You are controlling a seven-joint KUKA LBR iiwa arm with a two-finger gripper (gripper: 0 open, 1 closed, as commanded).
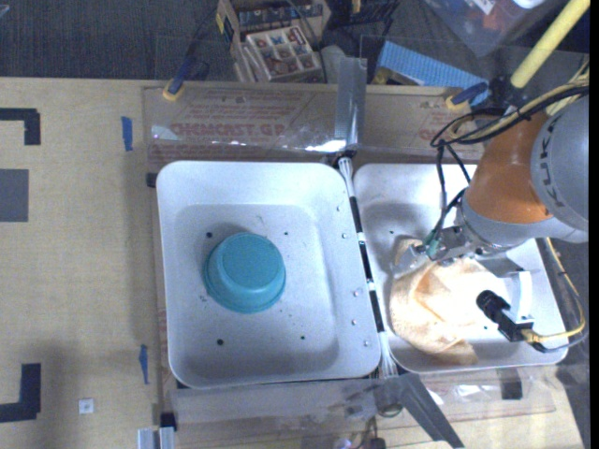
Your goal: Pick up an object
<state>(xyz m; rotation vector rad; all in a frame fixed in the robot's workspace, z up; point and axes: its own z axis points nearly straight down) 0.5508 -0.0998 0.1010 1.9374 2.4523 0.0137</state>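
While the arm [524,181] reaches in from 3 o'clock, its wrist hangs over the right bin [398,190], orange band toward 12 o'clock, grey housing cut off at the frame edge. Gripper [440,246] sits low at the 9 o'clock side of the wrist, right at the 12 o'clock edge of the tan cloth [430,307]. Cannot tell jaw state from here: the wrist body and cables cover them, and nothing is visibly held between them.

Tan cloth lies crumpled in the right bin, filling its 6 o'clock half, near the wall shared with the left bin. A black fitting with a white bracket on the arm overlaps the cloth's 3 o'clock side.

Left bin [187,195] holds a teal bowl [245,271], upside down, slightly toward 9 o'clock of the bin's middle, well apart from the gripper. A few dark specks dot the bin floor around it.

Bench [75,251] is light wood, with black tape marks along its 9 o'clock edge and blue tape bits beside the left bin. Clutter of boxes [276,31] sits beyond the bins at 12 o'clock.
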